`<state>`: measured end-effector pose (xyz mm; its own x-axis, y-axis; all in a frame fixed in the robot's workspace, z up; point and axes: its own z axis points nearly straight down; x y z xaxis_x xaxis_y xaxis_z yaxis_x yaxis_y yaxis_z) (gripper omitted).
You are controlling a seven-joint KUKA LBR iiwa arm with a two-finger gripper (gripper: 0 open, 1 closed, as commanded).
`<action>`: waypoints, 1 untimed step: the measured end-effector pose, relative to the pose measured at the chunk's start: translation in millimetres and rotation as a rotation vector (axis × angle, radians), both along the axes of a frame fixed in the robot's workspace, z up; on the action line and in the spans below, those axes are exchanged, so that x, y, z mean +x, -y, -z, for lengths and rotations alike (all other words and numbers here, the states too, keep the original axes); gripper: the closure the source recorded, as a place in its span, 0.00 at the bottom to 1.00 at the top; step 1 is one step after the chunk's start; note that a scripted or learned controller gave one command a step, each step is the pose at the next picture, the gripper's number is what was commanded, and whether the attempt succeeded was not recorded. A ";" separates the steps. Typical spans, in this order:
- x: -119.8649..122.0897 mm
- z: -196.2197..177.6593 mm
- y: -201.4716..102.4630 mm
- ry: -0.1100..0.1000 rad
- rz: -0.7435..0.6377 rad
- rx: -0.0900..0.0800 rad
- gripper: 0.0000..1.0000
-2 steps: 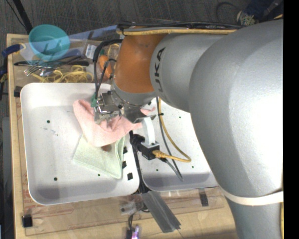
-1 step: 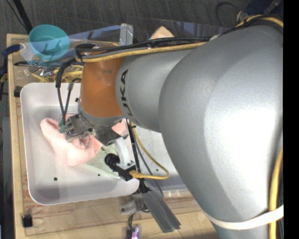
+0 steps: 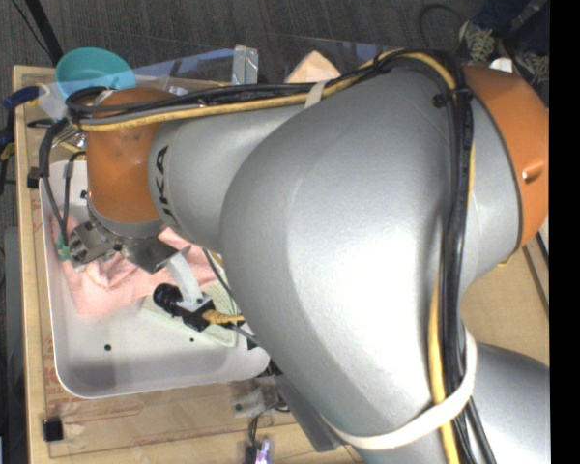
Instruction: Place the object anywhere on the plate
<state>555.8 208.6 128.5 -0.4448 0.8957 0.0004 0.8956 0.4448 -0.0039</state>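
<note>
the gripper (image 3: 89, 245) was seen low over a pink cloth (image 3: 111, 276) in the near white bin (image 3: 126, 361); how far it was parted could not be told. the plate (image 3: 94, 66), teal, was seen at the far corner.

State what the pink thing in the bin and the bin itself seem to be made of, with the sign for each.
Pink thing: probably soft cloth, matte; it lies crumpled in folds.
Bin: probably moulded plastic, smooth and slightly glossy; it is uniformly white with rounded corners and a raised rim.
</note>
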 end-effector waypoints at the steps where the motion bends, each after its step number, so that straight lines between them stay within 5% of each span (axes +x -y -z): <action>1: 8.0 -24.8 23.8 0.001 0.009 0.001 1.00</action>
